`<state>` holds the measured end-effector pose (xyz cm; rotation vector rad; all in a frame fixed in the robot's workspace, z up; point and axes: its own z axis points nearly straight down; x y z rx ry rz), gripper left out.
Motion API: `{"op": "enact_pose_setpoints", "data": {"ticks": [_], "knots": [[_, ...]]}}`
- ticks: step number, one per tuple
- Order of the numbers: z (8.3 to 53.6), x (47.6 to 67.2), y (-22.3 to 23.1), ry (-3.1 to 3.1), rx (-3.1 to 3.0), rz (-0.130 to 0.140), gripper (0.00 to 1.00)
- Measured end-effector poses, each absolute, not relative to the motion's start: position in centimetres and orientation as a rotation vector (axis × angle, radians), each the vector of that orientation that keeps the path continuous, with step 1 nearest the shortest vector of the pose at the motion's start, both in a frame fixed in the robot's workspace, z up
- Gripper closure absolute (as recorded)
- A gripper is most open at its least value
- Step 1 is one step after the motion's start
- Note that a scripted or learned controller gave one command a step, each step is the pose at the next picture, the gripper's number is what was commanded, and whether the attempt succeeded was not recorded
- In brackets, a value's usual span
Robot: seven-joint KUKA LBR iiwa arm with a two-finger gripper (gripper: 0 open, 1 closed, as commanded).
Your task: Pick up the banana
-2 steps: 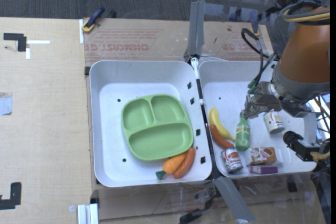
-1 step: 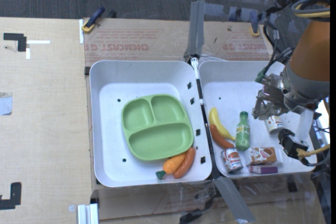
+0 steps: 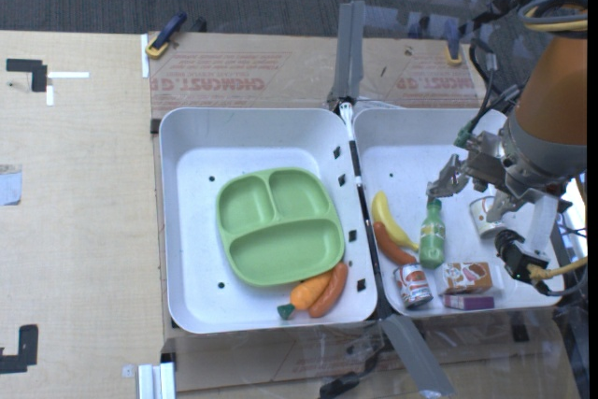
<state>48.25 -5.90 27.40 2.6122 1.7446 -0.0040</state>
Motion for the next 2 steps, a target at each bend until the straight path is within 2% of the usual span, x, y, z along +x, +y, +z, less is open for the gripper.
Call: {"op": "enact_pose_setpoints", "data": {"ticks": [1,2], "knots": [[19.4,56.9,-0.5,1.958,2.459,-0.008,0.00],[9.1,53.0,-10.5,1.807,2.572,-0.004,0.00]]}}
